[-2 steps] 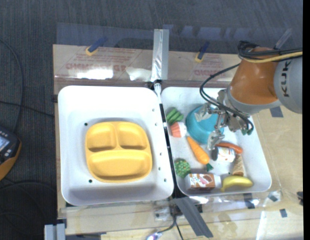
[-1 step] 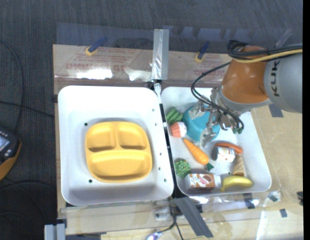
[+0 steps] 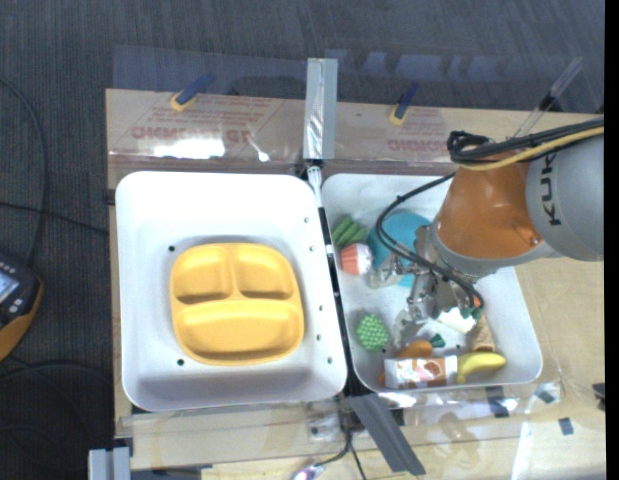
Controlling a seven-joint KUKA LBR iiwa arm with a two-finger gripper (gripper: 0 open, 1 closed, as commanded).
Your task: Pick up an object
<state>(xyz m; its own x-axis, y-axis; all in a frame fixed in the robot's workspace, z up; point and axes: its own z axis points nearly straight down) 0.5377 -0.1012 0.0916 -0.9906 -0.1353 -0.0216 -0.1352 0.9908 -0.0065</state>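
Observation:
My gripper (image 3: 427, 313) hangs low over the middle of the right bin (image 3: 524, 313), below the orange band of the arm (image 3: 486, 213). It points down among small toys: a green bumpy ball (image 3: 372, 330), a small orange piece (image 3: 417, 348), a white piece (image 3: 456, 320) and a yellow banana (image 3: 483, 364). A labelled bottle (image 3: 422, 371) lies along the bin's front wall. Further back are an orange and white toy (image 3: 355, 258), a green vegetable (image 3: 346, 232) and a teal object (image 3: 401, 233) partly hidden by the arm.
The left bin (image 3: 149, 218) holds a yellow divided tray (image 3: 235, 301). A metal divider post (image 3: 320, 108) stands at the back between the bins. Black and yellow cables (image 3: 514, 143) run off the arm to the right.

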